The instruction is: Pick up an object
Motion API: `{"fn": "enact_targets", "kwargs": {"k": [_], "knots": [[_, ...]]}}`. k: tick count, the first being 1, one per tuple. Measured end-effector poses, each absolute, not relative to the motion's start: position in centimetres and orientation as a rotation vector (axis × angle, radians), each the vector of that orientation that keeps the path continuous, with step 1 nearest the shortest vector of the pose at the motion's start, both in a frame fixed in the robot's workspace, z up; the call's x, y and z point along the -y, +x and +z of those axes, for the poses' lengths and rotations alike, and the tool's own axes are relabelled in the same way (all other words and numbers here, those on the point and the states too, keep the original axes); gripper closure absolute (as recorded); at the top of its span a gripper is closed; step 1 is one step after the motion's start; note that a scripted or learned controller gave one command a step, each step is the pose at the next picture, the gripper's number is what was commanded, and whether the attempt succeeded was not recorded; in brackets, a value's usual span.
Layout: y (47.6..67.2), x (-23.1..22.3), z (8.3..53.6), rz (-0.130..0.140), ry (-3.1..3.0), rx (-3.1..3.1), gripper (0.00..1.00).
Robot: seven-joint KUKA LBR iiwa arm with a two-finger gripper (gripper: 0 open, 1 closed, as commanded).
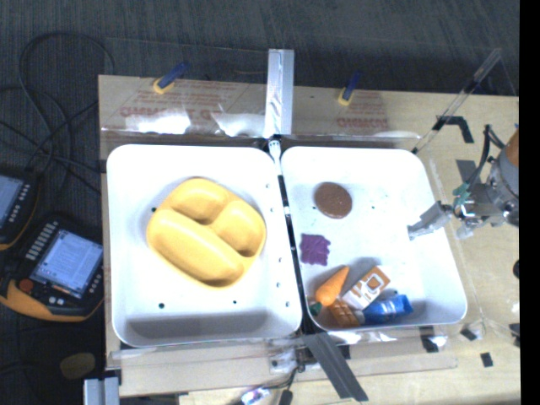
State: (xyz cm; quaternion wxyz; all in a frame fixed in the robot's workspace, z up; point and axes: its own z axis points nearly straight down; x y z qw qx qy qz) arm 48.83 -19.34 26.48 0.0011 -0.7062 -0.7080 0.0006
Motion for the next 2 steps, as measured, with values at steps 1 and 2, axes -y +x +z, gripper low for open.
{"fn": "enact_targets", "kwargs": {"k": [1, 2], "knots": [[55.5, 16.4, 8.9, -0.008, -2.263, 2.192, 0.00], [62.6, 10.0, 8.9, -0.006, -2.258, 2.198, 0.00]]}}
